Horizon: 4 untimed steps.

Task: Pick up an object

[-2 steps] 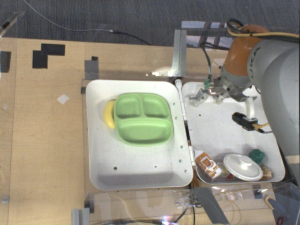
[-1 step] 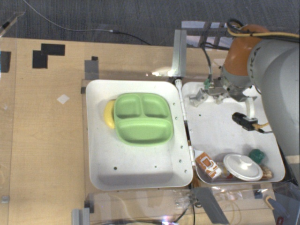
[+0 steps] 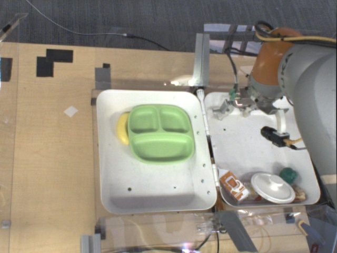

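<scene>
Because the arm reaches in from the right, its grey body and orange band hang over the far edge of the right bin, and the gripper sits low near that bin's far left corner; whether it is spread or pinched I cannot tell, as the wrist hides that end.

The candidates for picking lie crowded along the right bin's near wall: a smooth white round lid or dish, an orange and white printed packet beside it, and a small dark green lump, possibly a toy.

In the left bin a glossy green divided plate rests on a yellow banana-like piece, covering most of it.
</scene>
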### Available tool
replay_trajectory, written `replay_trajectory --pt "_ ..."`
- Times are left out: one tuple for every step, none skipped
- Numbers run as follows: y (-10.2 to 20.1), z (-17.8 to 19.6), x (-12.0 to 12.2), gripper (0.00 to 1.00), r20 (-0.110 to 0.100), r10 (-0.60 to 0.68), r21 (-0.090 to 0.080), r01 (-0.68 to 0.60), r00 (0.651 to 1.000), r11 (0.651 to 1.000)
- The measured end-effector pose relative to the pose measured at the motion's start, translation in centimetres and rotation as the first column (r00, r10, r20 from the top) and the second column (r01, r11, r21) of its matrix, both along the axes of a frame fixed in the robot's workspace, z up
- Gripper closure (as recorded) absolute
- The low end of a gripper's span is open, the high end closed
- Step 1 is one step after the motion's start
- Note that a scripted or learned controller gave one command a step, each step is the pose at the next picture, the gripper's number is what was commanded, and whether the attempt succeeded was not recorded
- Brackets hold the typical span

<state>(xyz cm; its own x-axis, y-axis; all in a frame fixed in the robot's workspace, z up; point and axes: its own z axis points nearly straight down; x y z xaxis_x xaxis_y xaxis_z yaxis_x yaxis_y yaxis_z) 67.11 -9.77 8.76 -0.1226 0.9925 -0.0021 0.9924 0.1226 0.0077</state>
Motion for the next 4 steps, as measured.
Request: replay_trajectory --pt "0.00 0.00 0.00 0.00 0.000 0.000 0.000 0.000 1.000 1.000" --pt "0.00 0.00 0.00 0.00 0.000 0.000 0.000 0.000 1.000 1.000" --pt "0.00 0.00 0.00 0.00 0.000 0.000 0.000 0.000 1.000 1.000" --pt "0.00 0.00 0.00 0.00 0.000 0.000 0.000 0.000 1.000 1.000"
